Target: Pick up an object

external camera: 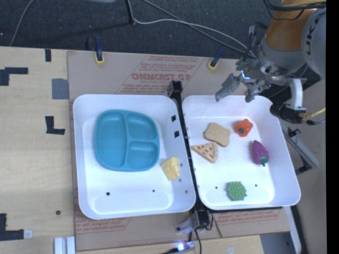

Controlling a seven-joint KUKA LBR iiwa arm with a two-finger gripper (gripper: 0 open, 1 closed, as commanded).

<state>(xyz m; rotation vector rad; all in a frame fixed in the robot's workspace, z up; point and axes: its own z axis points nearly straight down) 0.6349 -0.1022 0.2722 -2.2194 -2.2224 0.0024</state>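
- Camera view, starting with the arm: it comes in from the right and the gripper (239,90) hangs over the far rim of the right bin (283,194), fingers spread apart with nothing between them. So it's empty-handed, and I'd guess it's parked there to keep clear of the goods until it picks a target.
- All the likely targets sit loose in the right bin, well spaced, which should make a clean grab easier: a slice of toy bread (217,134), a pizza wedge (206,152) just beside it, a red pepper (243,127), a purple bunch of grapes (259,152) and a green broccoli-ish lump (236,190) near the front.
- The bread and the pepper lie nearest the open fingers, so my bet is one of those goes first. Bread is flat, so it could be fiddly to pinch.
- Left bin (85,194) holds a blue divided plate (127,140) and a yellow cheese chunk (171,169) tucked beside the plate, near the wall between the bins. That wall could crowd the fingers if it goes for the cheese.
- Nothing lifted yet, task's basically at the start.
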